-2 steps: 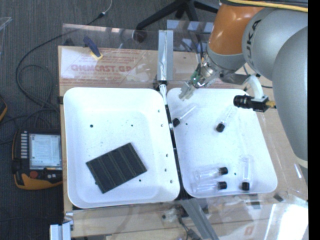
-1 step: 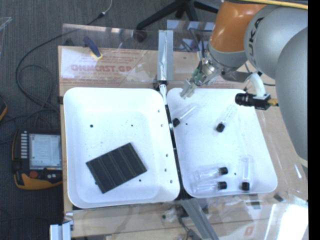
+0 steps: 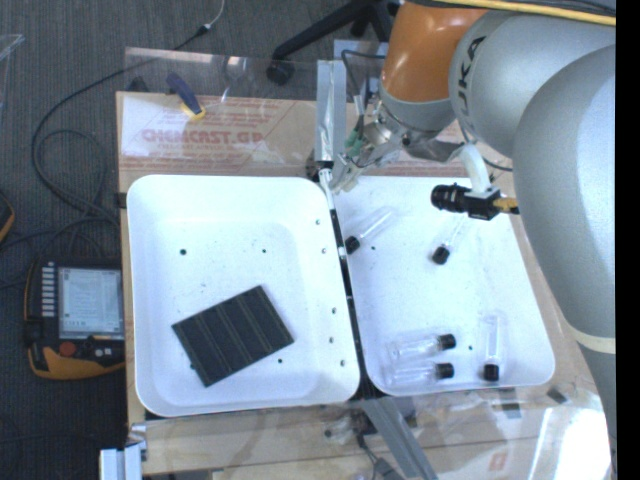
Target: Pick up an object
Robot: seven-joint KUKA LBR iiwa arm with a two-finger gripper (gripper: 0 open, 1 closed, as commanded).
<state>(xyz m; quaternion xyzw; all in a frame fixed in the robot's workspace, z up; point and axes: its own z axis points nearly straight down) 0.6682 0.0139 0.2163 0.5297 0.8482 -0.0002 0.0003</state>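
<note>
A black ribbed pad [image 3: 233,334] lies flat in the left bin [image 3: 160,203], toward its front. The right bin [image 3: 520,358] holds several clear vials with black caps: one vial [image 3: 365,230] near the divider, another [image 3: 447,240] at mid-bin, and a cluster [image 3: 420,348] at the front. My gripper [image 3: 348,163] hangs under the orange band at the far end of the divider between the bins, above the right bin's back left corner. Nothing is seen held in it.
The grey arm [image 3: 540,98] covers the right bin's back right part. A black fitting [image 3: 465,200] juts from it over the bin. A blue and yellow tool [image 3: 185,95] lies on the board behind the left bin. A pendant [image 3: 75,313] lies on the floor at left.
</note>
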